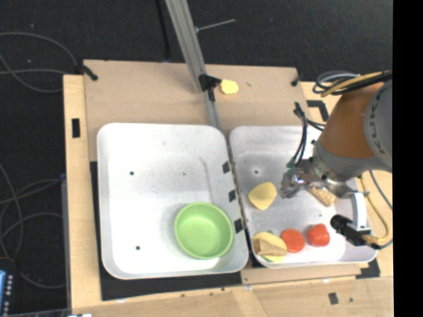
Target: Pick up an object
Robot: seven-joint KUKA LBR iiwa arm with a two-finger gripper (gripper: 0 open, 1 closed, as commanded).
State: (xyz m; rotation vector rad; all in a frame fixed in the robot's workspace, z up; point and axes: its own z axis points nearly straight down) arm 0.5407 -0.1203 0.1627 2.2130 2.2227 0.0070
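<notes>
Orange-banded arm [353, 127] hangs its tool [291, 185], grip state unclear, beside a yellow piece [262, 195].

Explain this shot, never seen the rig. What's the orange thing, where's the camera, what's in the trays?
One camera, fixed above the bench, looks down at a slant. The orange-and-grey thing is a robot arm reaching in from the right; its gripper hangs over the right bin, beside a yellow piece. I see nothing held in it. Along that bin's near edge lie a yellow-tan item and two red pieces. The left bin holds a green bowl. A small yellow object sits on the bench behind the bins.
</notes>
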